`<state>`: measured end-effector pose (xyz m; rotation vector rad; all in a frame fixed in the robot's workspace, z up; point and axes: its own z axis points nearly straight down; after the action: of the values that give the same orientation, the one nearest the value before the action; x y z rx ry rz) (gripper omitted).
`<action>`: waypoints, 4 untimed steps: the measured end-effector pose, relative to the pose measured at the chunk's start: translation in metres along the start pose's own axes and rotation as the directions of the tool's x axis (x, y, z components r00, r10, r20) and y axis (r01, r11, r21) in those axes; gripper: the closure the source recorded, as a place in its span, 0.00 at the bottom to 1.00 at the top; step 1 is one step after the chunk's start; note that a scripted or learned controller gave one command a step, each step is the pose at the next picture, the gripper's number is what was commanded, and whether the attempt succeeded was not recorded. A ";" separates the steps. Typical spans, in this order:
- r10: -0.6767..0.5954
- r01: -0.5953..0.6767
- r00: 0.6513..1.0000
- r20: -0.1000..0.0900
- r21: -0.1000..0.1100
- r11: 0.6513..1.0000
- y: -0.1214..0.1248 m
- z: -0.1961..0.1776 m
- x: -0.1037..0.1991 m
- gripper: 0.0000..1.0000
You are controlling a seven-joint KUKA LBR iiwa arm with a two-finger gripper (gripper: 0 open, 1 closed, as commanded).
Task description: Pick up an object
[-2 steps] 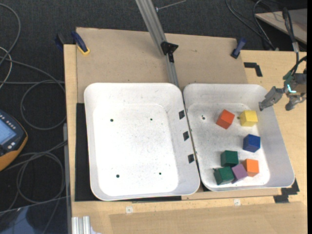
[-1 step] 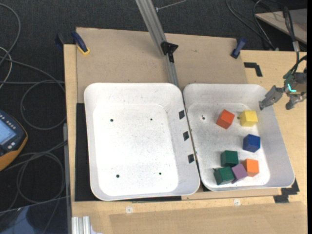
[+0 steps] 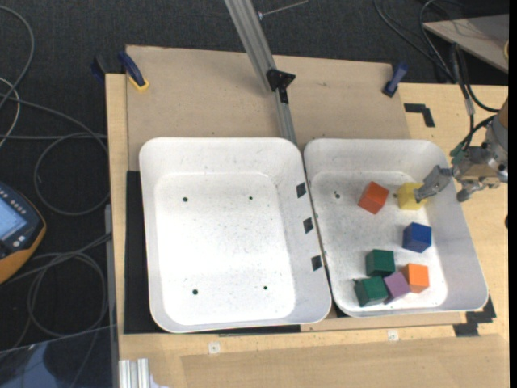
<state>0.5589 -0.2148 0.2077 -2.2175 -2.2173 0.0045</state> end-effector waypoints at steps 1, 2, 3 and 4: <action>0.000 0.000 1.000 0.000 0.000 1.000 -0.005 0.044 -0.001 0.00; 0.000 0.000 1.000 -0.001 0.001 1.000 -0.004 0.107 -0.002 0.00; 0.000 0.000 1.000 0.003 -0.010 1.000 -0.002 0.092 -0.003 1.00; -0.001 0.001 1.000 0.004 -0.012 1.000 -0.002 0.048 -0.001 1.00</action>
<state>0.5567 -0.2154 0.1599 -2.2239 -2.2269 -0.0039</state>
